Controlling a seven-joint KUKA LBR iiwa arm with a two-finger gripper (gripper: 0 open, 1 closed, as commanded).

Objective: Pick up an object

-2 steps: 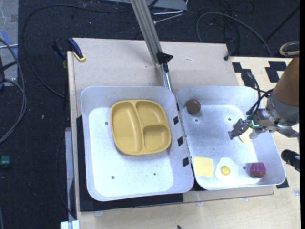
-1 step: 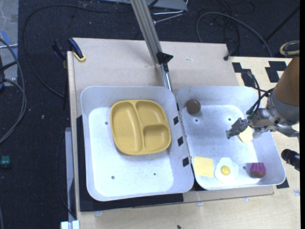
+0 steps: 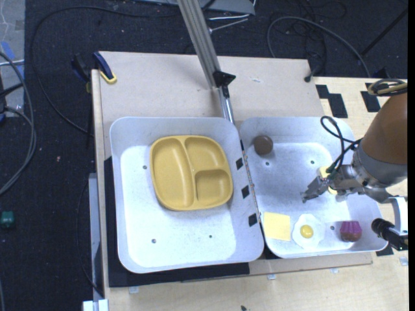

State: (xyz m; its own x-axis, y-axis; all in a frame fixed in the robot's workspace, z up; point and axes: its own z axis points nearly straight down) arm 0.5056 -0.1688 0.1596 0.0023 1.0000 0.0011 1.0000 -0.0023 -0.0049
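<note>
Bench: wooden top [image 3: 272, 86] on dark carpet, bearing two white bins side by side.
Gripper: gripper [image 3: 315, 190] sits low over the right bin [image 3: 292, 135], toward its right edge, fingertips aimed at bare floor; whether the fingers are spread or pressed together cannot be told, and nothing shows between them.
Nearest candidates: fried egg toy [image 3: 307, 231], yellow cheese slice [image 3: 277, 226] and purple block [image 3: 350, 230] line the near edge, apart from the gripper.
Farther candidate: brown ball [image 3: 262, 145] near the far left corner.
Left bin: left bin [image 3: 130, 173] carries a yellow divided plate [image 3: 191, 172], probably a drop-off target.
Judgement: no object lifted yet.
</note>
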